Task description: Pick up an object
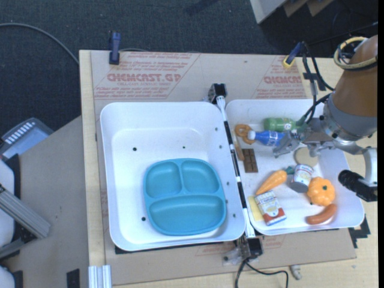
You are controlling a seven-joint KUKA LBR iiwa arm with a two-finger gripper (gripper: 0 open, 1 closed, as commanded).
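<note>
Pincer (287, 146) hangs in the right bin (354, 221) near its far rim, beside the blue bottle (268, 138); its grip state is unclear

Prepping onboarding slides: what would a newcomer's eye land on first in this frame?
Most likely the blue divided plate, lying alone in the left bin. Next, the bright clutter in the right bin: an orange pumpkin, a carrot, a sausage and a green bottle. The grey arm with its orange band comes in from the right, its hand low over that bin's far half.
</note>
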